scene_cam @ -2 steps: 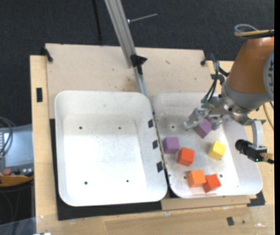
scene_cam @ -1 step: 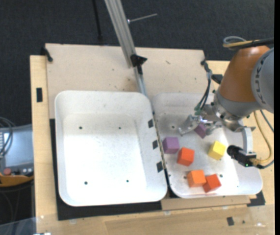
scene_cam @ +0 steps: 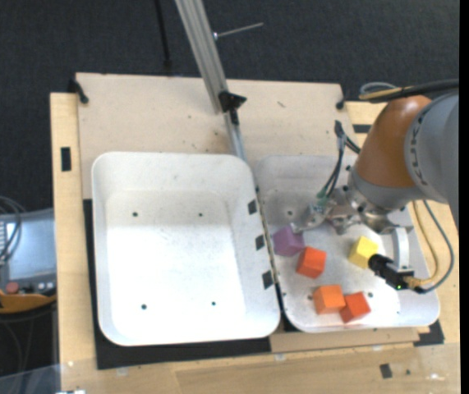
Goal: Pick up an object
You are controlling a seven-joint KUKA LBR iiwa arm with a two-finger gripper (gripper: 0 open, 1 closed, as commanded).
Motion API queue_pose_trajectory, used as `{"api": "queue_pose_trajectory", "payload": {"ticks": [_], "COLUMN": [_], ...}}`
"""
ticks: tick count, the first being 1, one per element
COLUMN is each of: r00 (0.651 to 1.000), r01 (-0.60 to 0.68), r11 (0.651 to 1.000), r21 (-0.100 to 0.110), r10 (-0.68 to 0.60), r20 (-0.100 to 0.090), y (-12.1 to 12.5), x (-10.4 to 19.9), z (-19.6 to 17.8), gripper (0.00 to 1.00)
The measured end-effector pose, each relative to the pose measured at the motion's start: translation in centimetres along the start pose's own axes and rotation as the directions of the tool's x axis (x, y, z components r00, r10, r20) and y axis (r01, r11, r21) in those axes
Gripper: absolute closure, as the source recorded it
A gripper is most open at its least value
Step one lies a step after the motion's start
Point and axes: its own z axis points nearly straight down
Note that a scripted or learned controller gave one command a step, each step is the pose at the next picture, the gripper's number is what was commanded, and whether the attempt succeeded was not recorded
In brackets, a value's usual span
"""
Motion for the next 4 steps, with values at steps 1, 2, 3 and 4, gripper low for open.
{"api": "queue_pose_trajectory", "payload": {"ticks": [1,2,3,4], "r00": [1.000,1.000,1.000,1.000], "r01": [-0.006,0.003,0.006,0.006], "r11": [1.000,1.000,1.000,1.000], "r21": [0.002,0.001,0.001,0.002], "r10": [0.006,-0.003,-0.006,-0.006], "r20": [-0.003,-0.002,-0.003,-0.003], "y": [-0.1,1.0,0.4,0.6], "x": [0.1,-0.7,-0.7,-0.8], "z": [-0.9,-6.4,-11.2,-15.7], "gripper": [1.00,1.00,1.00,1.00]}}
